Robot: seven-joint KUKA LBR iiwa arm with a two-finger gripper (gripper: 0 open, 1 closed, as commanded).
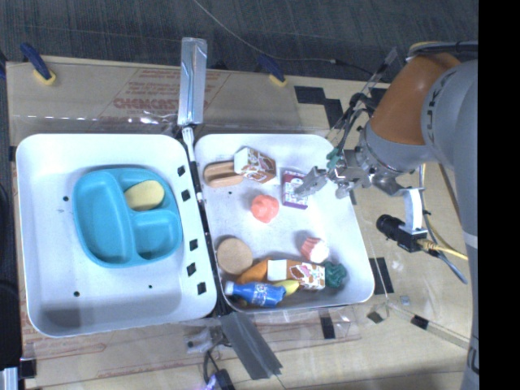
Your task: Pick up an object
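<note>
My arm [443, 128] comes in from the right, orange band above the wrist, wrist bent down-left. My gripper [313, 183] points left, fingers ahead of the wrist, nothing visibly clamped.

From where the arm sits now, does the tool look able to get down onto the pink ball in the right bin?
Probably yes. The pink ball lies alone on bare bin floor, apart from its neighbours, and the tool sits just right of it above the purple carton.
</note>
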